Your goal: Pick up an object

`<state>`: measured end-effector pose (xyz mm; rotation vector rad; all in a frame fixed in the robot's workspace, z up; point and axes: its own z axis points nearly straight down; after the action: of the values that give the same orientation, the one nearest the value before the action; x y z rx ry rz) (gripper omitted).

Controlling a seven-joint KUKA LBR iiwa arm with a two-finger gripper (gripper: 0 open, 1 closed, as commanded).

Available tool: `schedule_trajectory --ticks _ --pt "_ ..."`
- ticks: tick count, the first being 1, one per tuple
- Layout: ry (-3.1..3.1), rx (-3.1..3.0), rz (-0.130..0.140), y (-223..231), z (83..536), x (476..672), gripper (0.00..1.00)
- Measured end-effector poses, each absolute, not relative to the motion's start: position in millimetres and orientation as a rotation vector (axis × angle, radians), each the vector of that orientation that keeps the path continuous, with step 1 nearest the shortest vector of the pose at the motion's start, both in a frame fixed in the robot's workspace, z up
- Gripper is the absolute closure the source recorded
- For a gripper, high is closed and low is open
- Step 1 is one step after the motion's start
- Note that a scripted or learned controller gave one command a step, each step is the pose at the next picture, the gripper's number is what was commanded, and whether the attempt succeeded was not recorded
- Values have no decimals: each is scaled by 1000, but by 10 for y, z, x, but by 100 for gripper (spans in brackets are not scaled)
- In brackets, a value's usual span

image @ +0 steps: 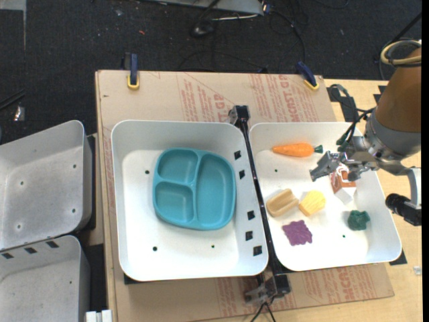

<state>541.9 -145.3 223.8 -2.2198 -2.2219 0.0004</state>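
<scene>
Red print runs across the cardboard sheet (201,89) — upside down, not legible.

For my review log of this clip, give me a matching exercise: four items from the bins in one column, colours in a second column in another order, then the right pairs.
Items:
1. divided plate, left bin
2. carrot, right bin
3. small lump near the right bin's right wall
4. flat piece near the right bin's front

Colours:
A. purple
B. orange
C. light blue
D. dark green

Pairs: 1-C, 2-B, 3-D, 4-A
</scene>
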Motion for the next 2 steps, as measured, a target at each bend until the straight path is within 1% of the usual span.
schedule_trajectory --ticks 1,2 --pt "-2218 -2221 3 -1462 1780 5344 0" --pt "-2218 -2221 3 -1474 1147 5349 0"
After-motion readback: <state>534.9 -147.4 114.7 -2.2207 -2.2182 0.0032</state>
